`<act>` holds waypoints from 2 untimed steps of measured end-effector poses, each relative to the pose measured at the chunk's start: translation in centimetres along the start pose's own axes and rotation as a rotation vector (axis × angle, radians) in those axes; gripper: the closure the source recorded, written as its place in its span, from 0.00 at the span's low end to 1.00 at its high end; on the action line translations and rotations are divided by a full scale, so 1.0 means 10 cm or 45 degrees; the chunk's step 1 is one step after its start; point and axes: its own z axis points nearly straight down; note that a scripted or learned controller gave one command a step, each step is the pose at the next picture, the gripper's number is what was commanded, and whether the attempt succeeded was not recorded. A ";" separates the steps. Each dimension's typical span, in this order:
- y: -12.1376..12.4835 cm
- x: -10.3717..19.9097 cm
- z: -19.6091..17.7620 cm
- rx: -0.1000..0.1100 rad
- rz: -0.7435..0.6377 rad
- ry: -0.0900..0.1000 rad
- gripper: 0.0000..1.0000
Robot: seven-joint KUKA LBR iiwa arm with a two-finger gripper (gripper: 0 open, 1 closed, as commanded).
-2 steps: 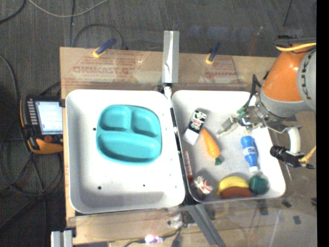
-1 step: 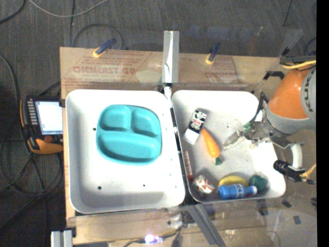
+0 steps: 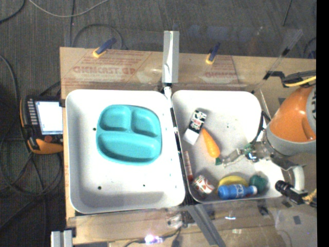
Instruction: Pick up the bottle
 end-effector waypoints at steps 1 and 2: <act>0.00 0.00 0.00 0.000 0.000 0.000 0.00; -0.08 0.64 -0.77 0.023 -0.404 0.015 0.00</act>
